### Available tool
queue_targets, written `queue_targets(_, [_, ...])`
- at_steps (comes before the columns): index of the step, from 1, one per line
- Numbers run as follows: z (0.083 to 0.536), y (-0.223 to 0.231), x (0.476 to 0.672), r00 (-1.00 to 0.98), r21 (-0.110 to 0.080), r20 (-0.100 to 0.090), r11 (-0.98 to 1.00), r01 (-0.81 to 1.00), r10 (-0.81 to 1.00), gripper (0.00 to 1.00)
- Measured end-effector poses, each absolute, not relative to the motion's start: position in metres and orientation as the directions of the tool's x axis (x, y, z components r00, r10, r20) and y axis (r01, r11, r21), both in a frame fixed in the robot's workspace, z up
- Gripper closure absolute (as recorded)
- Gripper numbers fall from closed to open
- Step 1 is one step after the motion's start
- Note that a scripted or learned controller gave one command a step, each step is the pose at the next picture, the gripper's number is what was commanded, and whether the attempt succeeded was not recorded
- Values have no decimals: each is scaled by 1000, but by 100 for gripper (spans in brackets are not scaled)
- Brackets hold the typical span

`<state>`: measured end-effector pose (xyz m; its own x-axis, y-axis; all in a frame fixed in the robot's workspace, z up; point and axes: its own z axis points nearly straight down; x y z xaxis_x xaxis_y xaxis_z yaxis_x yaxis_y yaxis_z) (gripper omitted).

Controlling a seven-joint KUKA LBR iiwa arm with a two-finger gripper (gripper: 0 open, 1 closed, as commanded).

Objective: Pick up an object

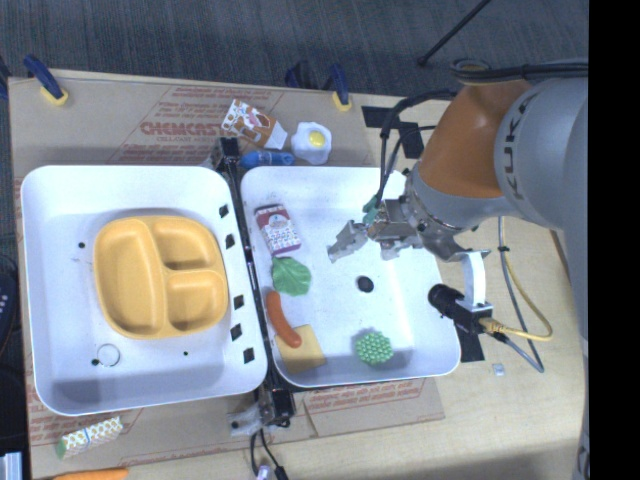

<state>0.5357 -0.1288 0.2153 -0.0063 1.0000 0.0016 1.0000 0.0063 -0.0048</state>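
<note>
Objects: the right bin [420, 183] holds 6 loose things, all lying on its floor, none lifted.
Red packet [277, 229]: flat near the bin's left wall, toward the far end.
Green leafy piece [292, 276]: just below the red packet, on the near side of it.
Orange sausage [281, 319]: lies along the left wall, its near end touching the yellow block [305, 349].
Green studded ball [373, 347]: near the front rim, well apart from the yellow block.
Small dark disc [365, 285]: alone in the middle of the floor, just below the gripper.
Gripper [343, 247]: hangs over the middle of the right bin, fingers pointing left; they look slightly apart with nothing between them.
Arm [500, 128]: grey with an orange band, reaching in from the right over the bin's far right corner.
Left bin [60, 193]: carries a yellow divided tray [160, 275] with 3 compartments, sitting a little left of centre.
Bench beyond the bins: a yellow-and-white egg toy [313, 140], a blue item [264, 158] and a small printed carton [244, 120] sit just past the far rims.
Front edge: a small wrapped item [90, 435] lies on the cardboard below the left bin.
</note>
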Motion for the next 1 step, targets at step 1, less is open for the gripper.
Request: queue_targets(1, [102, -93, 596, 227, -3, 0, -227, 974, 974, 0])
